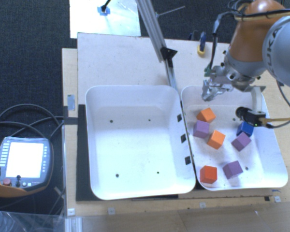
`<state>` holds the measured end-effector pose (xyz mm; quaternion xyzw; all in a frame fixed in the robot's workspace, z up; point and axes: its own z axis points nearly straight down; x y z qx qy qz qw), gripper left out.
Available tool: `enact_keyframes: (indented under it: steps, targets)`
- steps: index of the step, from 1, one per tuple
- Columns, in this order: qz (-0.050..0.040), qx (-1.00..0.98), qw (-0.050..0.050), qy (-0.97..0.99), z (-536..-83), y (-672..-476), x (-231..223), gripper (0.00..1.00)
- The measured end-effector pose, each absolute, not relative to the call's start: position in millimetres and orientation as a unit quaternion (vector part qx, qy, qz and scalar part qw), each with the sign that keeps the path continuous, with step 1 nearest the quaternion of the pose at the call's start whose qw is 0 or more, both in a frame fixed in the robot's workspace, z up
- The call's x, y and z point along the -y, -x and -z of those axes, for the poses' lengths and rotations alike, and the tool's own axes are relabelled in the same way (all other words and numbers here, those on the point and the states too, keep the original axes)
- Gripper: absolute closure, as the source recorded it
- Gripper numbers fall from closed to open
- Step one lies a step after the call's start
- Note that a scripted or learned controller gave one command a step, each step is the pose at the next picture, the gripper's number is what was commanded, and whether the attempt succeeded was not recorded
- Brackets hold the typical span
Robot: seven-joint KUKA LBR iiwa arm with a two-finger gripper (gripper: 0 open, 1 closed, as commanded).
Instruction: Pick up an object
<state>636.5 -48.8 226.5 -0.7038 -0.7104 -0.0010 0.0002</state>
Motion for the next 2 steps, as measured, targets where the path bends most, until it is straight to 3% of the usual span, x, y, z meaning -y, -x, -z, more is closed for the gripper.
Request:
enact_keyframes:
  steps: [2]
  targets:
    - [0.0021, 0.711, 0.0, 0.703, -236.2, -618.0, -52.7, 1.0]
